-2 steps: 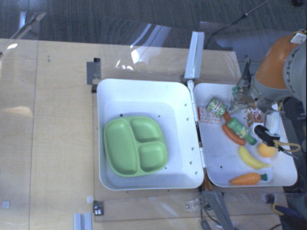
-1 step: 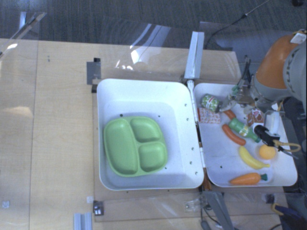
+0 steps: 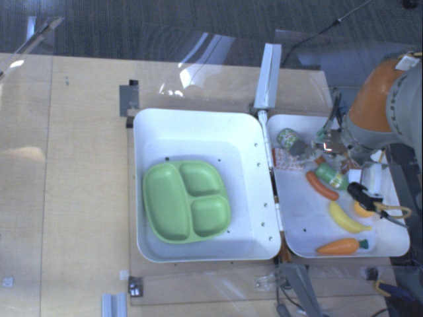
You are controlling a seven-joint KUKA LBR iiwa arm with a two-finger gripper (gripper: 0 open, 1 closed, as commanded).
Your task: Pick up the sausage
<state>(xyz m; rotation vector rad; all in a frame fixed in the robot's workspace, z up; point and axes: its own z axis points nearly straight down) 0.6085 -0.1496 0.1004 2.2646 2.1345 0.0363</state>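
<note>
While the sausage [image 3: 322, 185] lies mid-bin among crowded toys, the tool [image 3: 328, 145] hangs above, grip state unclear

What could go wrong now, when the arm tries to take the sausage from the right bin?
1. The sausage lies close against a green can, so the gripper may well catch the can instead, or push both away.
2. The banana and other small items lie crowded nearby; a sideways nudge could scatter them.
3. The sausage looks thin and rounded, so it might slip out when lifted.
</note>
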